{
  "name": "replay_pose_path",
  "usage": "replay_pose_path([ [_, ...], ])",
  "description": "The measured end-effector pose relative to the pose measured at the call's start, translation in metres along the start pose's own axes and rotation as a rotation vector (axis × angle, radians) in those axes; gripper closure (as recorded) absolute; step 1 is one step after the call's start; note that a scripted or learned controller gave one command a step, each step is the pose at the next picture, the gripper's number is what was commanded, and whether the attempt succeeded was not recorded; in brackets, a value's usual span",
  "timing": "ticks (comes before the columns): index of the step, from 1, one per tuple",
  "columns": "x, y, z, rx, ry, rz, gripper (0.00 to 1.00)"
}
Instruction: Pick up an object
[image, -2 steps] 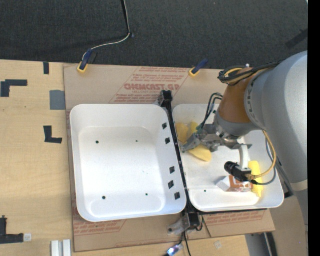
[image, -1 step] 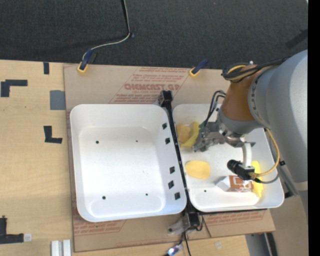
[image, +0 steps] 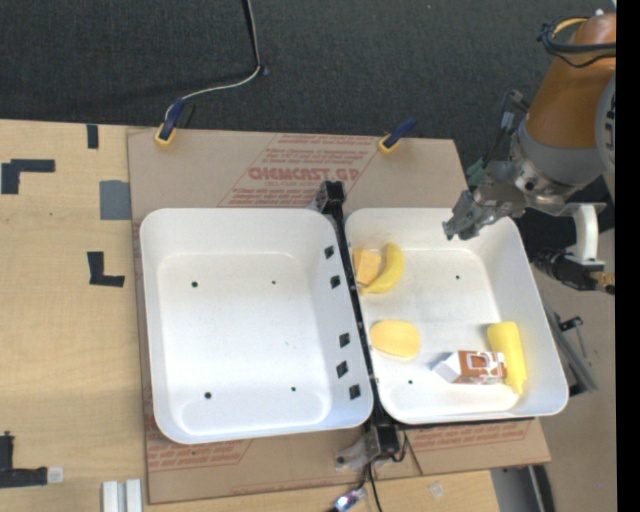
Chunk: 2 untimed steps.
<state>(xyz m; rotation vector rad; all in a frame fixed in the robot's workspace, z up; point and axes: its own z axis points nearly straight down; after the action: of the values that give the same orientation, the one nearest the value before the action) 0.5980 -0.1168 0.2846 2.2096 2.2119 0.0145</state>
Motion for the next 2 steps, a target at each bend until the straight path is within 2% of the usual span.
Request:
replay_pose_path([
  [1,0.068,0.053,-0.094,0.003,0.004,-0.009,1.00],
  [2,0.158,0.053,-0.224,0.001,0.007,-0.012,1.00],
])
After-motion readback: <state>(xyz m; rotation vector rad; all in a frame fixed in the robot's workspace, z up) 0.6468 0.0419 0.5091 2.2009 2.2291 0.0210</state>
